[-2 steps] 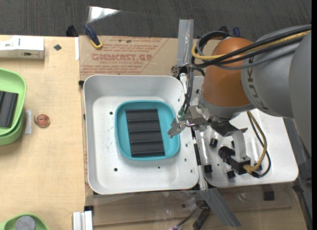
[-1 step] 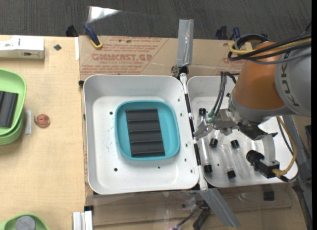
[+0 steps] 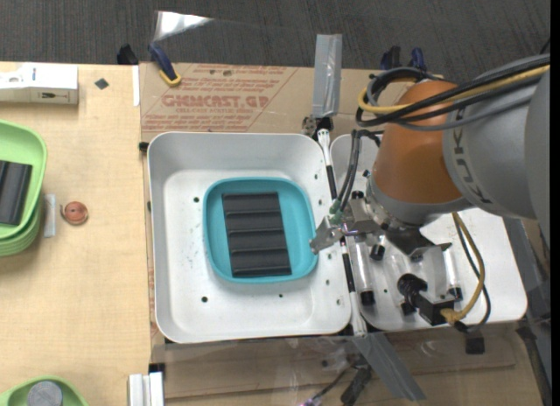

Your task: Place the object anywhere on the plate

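A teal square plate (image 3: 215, 238) lies in the middle of the left white bin (image 3: 175, 299). A black ribbed rectangular object (image 3: 255, 234) rests flat on the plate and covers most of its centre. My gripper (image 3: 331, 231) hangs at the dividing wall between the two bins, just right of the plate's right edge and apart from the black object. The grey arm with its orange band (image 3: 420, 155) reaches in over the right bin (image 3: 503, 255) and hides much of it.
A green tray (image 3: 26, 155) with a dark block stands at the far left edge. Near it lies a small reddish disc (image 3: 75, 212). Printed cardboard (image 3: 219, 94) lies behind the left bin, and a white box (image 3: 39, 83) sits at the top left.
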`<state>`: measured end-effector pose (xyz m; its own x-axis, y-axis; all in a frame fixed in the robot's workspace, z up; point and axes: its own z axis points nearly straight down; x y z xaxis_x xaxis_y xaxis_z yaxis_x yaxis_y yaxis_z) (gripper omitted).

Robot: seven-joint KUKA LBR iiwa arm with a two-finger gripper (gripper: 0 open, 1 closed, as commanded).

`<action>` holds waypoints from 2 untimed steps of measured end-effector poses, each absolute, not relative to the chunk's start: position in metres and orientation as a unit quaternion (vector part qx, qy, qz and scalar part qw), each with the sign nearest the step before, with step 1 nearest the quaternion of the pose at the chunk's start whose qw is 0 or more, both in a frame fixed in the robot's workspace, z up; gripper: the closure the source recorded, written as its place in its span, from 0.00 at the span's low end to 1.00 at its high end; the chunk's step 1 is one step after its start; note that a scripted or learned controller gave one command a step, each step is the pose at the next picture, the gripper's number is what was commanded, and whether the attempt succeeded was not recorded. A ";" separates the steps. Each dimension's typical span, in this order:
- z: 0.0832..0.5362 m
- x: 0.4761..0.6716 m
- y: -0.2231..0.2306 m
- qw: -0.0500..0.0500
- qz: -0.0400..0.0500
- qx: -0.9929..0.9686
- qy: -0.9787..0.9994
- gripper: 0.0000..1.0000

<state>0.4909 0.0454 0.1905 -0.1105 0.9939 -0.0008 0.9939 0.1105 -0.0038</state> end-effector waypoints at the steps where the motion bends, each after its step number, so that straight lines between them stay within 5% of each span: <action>1: 0.199 0.492 0.043 0.001 0.002 -0.669 -0.744 1.00; 2: 0.199 0.492 0.043 0.001 0.002 -0.669 -0.743 0.00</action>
